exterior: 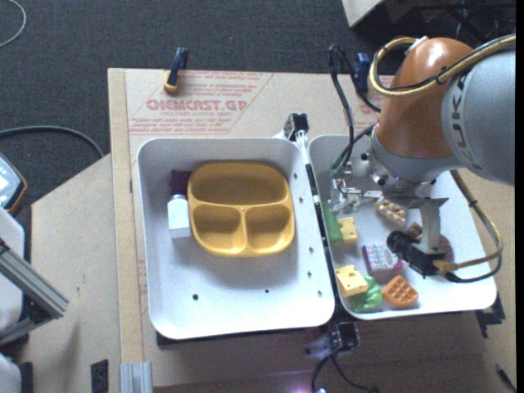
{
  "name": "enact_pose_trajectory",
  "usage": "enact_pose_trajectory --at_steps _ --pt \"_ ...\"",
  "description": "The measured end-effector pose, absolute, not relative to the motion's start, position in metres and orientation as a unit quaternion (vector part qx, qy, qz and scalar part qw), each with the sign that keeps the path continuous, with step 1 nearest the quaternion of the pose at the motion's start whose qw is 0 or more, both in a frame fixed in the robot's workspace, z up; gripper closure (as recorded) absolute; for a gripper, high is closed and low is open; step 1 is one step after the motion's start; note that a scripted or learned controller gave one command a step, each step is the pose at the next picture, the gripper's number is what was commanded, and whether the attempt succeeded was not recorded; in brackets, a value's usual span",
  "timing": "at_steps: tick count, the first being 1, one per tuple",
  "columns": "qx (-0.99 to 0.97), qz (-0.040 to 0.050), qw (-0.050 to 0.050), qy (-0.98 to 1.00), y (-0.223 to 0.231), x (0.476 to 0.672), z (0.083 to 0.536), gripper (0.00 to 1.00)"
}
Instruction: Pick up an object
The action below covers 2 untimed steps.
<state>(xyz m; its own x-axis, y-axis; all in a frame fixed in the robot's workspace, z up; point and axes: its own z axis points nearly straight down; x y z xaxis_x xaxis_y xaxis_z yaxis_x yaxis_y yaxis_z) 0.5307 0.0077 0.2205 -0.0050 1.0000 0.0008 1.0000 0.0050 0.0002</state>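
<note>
The left bin [164, 301] keeps a yellow divided tray [241, 217] and small white bottle [178, 217] parked aside, while toy foods, including a cheese wedge [352, 280], crowd the right bin [475, 289], where the gripper [348, 193] hangs low to reach them.

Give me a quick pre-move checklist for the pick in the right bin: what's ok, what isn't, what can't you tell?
1. Hand over the right bin, at its left side: ok.
2. Something between the hand's tips: cannot tell, the wrist hides them.
3. Targets within the bin: ok. Cheese wedge, orange waffle, green piece and pink packet lie near the front.
4. Room around targets: not ok. Cheese wedge and green piece touch, and the waffle sits right beside them.
5. Yellow cable trails over the right bin's contents: not ok, possible snag.
6. Left bin holds the yellow divided tray, apart from the arm: ok.
</note>
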Motion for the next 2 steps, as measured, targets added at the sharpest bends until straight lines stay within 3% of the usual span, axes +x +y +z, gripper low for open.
enact_pose_trajectory --at_steps 2 --pt "-0.707 -0.001 -0.001 -0.707 0.0163 0.5453 0.2229 1.0"
